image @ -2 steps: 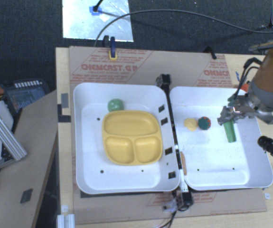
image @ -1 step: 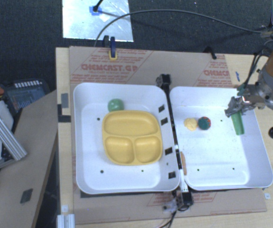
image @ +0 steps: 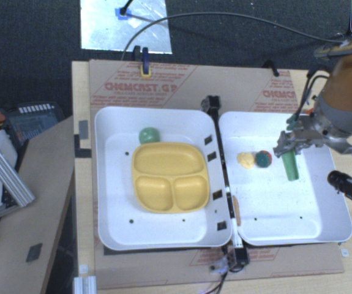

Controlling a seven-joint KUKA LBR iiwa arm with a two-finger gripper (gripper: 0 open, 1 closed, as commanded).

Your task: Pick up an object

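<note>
My gripper (image: 289, 150) hangs over the right bin (image: 298, 225), near its upper right part. A green stick-shaped object (image: 291, 166) has its top end between the fingers and points down toward the bin floor. The gripper is shut on it. Just left of the stick lie a small yellow object (image: 245, 160) and a teal ball with a red spot (image: 263, 158), touching each other on the bin floor. Both are apart from the gripper.
The left bin (image: 111, 225) holds a yellow compartment plate (image: 166, 176) with a green ball (image: 149, 135) behind it. A black divider (image: 220, 164) runs between the two bins. The arm's grey body and orange band (image: 347, 84) rise at the right.
</note>
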